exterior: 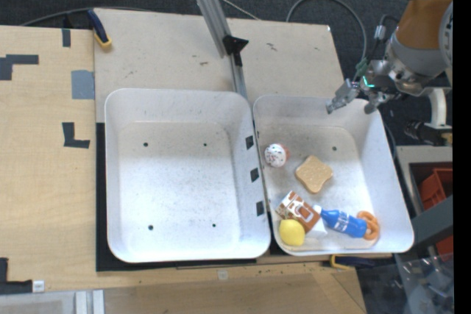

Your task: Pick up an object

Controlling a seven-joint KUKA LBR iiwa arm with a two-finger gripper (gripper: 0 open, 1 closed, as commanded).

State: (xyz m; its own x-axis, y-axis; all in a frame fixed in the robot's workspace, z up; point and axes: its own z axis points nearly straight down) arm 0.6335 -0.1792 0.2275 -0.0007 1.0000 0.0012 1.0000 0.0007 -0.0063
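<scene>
Jaws (352,100) spread, empty, over right bin's (383,151) far rim, bread slice (314,173) well below.

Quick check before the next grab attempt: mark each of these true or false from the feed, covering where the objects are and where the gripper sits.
1. All the objects lie in the right bin. True.
2. The gripper holds the slice of bread. False: it hangs open over the bin's far edge, and the bread lies on the bin floor.
3. The yellow lemon lies near the bin's front edge. True.
4. The white ball sits in the left bin. False: it is in the right bin, by the divider.
5. The blue toy lies beside the lemon's end of the bin. True.
</scene>
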